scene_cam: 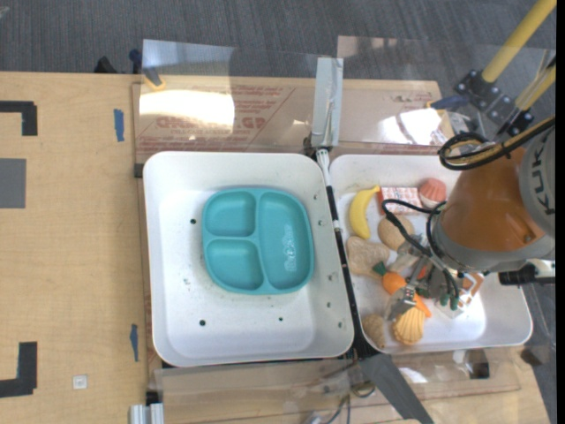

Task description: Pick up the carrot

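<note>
The carrot [394, 282], a small orange piece, is lying in the right bin [508, 325], roughly in the middle of the heap of toy food there. The claw [408, 300] is hanging right over it, its metal tip pointing down just below and to the right of the carrot; I cannot tell from here how the claw is set, or whether it is touching the carrot at all, because wires and the wrist are crowding the spot. Just below the claw a ridged yellow shell-shaped piece [408, 327] is sitting near the bin's front edge. Above the carrot a tan, potato-like lump [391, 232] is resting, with a banana [363, 211] standing curved beside it towards the bin's left wall. A pink rounded item [432, 190] is lying further back, next to a red-and-white packet [402, 196]. The arm's orange band [487, 206] is looming over the right half of this bin. In the left bin [177, 237] a teal divided plate [259, 239] is sitting alone near the centre. Both bins are resting on the wooden desk [62, 237].
</note>
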{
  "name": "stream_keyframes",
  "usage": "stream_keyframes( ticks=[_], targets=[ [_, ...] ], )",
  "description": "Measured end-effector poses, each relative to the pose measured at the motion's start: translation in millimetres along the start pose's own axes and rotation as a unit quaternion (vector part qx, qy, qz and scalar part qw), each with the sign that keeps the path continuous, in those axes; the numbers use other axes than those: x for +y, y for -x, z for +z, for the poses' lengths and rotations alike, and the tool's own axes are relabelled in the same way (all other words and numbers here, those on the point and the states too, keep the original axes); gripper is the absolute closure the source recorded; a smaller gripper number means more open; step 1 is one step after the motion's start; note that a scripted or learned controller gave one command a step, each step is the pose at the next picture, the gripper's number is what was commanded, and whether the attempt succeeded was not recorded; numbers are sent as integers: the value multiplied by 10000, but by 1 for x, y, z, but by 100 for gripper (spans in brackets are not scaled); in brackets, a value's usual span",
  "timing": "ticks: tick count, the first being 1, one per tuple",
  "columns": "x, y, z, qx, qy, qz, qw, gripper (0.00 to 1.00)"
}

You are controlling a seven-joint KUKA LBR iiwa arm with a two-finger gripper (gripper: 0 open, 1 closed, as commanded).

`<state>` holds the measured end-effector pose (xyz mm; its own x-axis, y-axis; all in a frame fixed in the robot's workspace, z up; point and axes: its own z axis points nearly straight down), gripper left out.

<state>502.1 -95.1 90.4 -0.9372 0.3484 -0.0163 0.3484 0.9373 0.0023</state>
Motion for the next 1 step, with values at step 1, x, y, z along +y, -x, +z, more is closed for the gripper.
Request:
stream_keyframes(
  ticks=[1],
  targets=[
    [1,3,-13,-54,9,-11,10000,100]
  ],
)
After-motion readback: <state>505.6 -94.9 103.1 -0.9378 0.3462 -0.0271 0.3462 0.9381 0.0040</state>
